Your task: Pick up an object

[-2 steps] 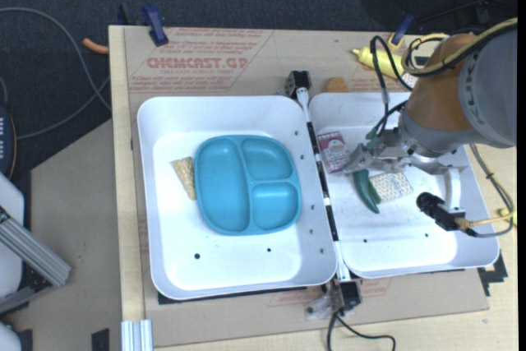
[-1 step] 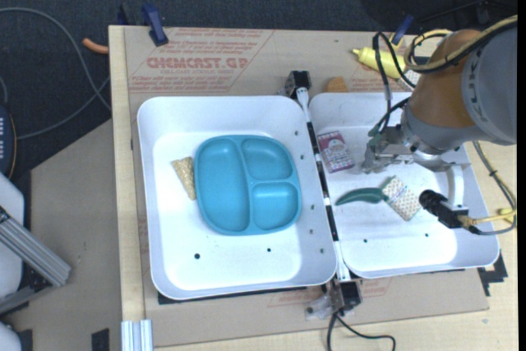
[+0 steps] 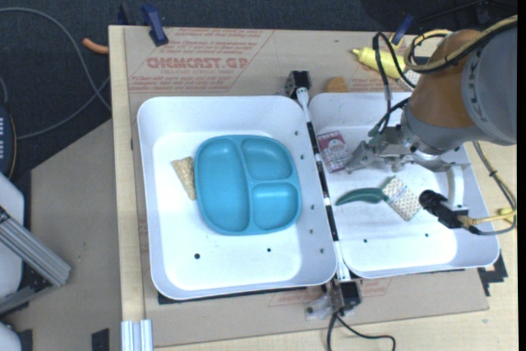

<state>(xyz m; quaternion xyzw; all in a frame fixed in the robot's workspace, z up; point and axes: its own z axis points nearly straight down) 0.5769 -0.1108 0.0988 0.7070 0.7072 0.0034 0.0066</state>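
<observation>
Camera view: approach step in hand, judged from the layout; nothing lifted yet. Gripper [image 3: 359,159] low in the right bin [image 3: 411,259], near its left wall, just beside a small red-and-white packet [image 3: 331,149]. Finger opening: cannot tell, metal parts too small and blurred. No object seen between them.

Candidate objects in the right bin: the packet by the left wall, a green curved tool [image 3: 360,196] near the middle, a patterned block [image 3: 401,197] touching or just beside the tool's right end. Left bin [image 3: 164,242] bears a blue divided plate [image 3: 246,182] with a tan sponge [image 3: 184,171] at its left edge.

Next move, as a judgement: align over the packet, descend, close, then raise and check the hold.

Arm pose: reaching in from the right, orange band [image 3: 440,94] above the wrist, wrist bent downward and leftward over the right bin.
</observation>
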